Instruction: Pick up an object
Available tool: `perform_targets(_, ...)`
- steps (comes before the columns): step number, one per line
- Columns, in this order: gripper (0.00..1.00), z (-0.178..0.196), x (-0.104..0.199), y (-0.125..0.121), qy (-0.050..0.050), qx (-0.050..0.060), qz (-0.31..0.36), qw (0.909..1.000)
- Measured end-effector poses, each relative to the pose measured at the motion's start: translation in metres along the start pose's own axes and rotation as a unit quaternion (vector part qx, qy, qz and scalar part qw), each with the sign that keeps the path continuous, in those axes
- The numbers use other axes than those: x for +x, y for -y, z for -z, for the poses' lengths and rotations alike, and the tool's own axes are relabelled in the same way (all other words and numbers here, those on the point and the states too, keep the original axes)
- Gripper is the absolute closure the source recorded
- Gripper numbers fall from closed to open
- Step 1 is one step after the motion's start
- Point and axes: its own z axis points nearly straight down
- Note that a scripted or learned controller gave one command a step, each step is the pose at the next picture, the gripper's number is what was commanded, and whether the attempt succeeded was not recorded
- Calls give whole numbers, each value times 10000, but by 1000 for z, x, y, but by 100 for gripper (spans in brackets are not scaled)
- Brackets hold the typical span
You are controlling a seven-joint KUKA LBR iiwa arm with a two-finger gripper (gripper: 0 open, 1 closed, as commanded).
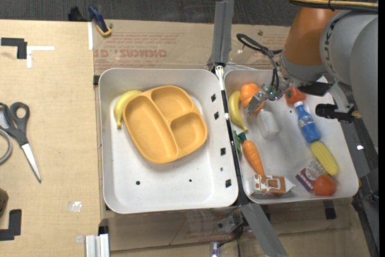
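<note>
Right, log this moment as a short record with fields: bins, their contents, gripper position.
left bin: yellow divided plate, banana tucked beside its left edge
right bin: orange, second banana, carrot, blue bottle, corn cob, tomato, small carton
gripper: low over the right bin's upper left, right beside the orange
grasp: cannot tell
bench, left side: scissors

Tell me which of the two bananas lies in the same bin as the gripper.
The banana at the left wall of the right bin, just left of the gripper. The other banana lies in the left bin, tucked behind the yellow divided plate.
</note>
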Motion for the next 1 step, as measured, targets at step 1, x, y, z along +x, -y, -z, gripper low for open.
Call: perform_targets(1,100,113,43,-38,-26,8,-344,9994)
